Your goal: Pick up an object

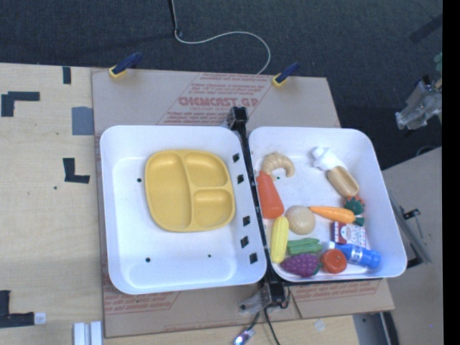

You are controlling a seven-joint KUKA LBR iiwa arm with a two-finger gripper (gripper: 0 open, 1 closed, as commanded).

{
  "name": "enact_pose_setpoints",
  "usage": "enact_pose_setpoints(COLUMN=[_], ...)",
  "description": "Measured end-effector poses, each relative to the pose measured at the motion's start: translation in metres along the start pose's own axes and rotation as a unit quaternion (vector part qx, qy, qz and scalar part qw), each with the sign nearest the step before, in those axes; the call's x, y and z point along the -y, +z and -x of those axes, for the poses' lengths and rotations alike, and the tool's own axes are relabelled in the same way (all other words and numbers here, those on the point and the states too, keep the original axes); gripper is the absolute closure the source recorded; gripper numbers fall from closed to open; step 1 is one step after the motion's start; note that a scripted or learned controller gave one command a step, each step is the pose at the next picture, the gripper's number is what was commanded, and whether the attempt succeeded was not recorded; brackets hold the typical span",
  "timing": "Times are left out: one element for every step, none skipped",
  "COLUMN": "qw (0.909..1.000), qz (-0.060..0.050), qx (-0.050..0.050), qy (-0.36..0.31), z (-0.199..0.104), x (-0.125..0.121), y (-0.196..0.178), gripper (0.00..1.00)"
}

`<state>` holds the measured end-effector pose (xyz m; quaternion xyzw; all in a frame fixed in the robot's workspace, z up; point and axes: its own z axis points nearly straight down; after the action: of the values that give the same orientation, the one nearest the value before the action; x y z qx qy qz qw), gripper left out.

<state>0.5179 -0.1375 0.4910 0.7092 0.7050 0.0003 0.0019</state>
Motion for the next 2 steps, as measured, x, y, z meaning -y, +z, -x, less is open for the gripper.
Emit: enact_pose_setpoints(qw=[1.0000, 1.0000], qz=[-0.003, -0.006], qx=[0.000, -0.002], qy=[0.001, -0.003], z=[0.082, 0.072], x=[0.036, 0.014], y=[0.021, 0.136], gripper=[1.00, 1.00])
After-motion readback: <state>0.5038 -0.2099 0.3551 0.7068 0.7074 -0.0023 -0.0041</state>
